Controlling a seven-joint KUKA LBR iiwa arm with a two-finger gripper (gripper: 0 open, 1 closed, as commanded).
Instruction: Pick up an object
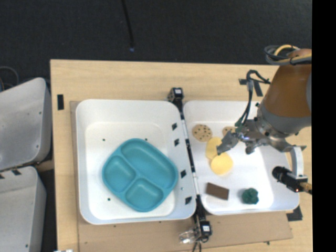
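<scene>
Over the right bin (262,206), jaws (227,145) touching pale yellow disc (213,147), grip state unclear.

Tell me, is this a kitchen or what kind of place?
Probably a robot test lab, not a kitchen: a grey robot arm with an orange band reaches over two shallow white bins on a wooden bench, holding toy-like food and a blue divided plastic tray.

Single fixed camera above bench (157,80), looking down at slant, moderately far. Both bins in frame: left bin (89,140), right bin (262,203) beside it. Arm (287,96) enters beyond right bin.
</scene>
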